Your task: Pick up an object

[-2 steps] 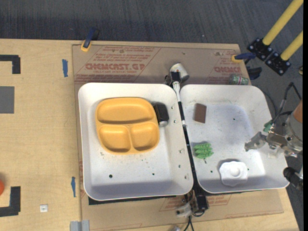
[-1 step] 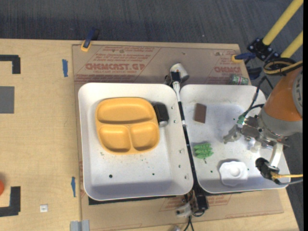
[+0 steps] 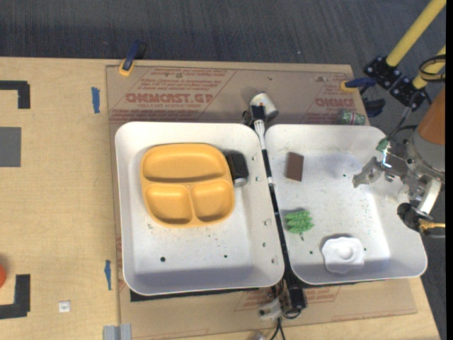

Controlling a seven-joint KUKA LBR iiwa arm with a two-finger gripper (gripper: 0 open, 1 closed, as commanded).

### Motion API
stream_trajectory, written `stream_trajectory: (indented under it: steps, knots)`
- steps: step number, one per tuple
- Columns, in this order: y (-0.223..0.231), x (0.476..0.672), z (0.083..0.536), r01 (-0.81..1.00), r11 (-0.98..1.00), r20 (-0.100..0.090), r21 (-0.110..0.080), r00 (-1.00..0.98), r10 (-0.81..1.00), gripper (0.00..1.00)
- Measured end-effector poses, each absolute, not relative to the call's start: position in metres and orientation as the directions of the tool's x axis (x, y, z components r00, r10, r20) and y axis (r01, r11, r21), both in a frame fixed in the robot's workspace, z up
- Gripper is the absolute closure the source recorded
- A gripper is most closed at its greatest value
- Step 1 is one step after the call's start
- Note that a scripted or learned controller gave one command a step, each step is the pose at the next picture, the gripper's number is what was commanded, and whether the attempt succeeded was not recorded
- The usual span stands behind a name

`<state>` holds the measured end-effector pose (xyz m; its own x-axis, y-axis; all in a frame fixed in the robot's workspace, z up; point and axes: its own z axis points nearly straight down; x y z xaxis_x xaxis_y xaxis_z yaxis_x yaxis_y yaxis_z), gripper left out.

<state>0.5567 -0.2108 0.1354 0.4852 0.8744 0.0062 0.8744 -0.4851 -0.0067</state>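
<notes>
While gripper (image 3: 375, 170) hangs at right bin's (image 3: 407, 264) 3 o'clock edge, brown block (image 3: 294, 166) lies toward 9 o'clock; long axis 12-to-6; grip state cannot be told.

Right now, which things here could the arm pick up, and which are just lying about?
Pickable, in the bins:
yellow divided tray
black item
brown block
green toy
white object

Lying about:
blue-yellow clamp
green can

Arm (image 3: 433, 129) reaching in from right, hand (image 3: 368, 172) low.
</notes>
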Motion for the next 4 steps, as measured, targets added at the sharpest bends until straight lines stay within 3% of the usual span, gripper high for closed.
stream_trajectory:
  steps: [1, 2, 3, 4]
  knots:
    - [-0.204, 0.502, 0.104, 0.91, -0.414, 0.009, 0.011, 0.414, 0.91, 0.0]
    - [-0.199, 0.582, 0.097, 0.991, -0.13, 0.005, 0.023, 0.13, 0.991, 0.0]
    - [-0.163, 0.512, 0.085, 0.999, -0.047, 0.001, -0.001, 0.047, 0.999, 0.0]
    - [-0.157, 0.539, 0.085, 0.933, 0.36, -0.003, 0.004, -0.36, 0.933, 0.0]
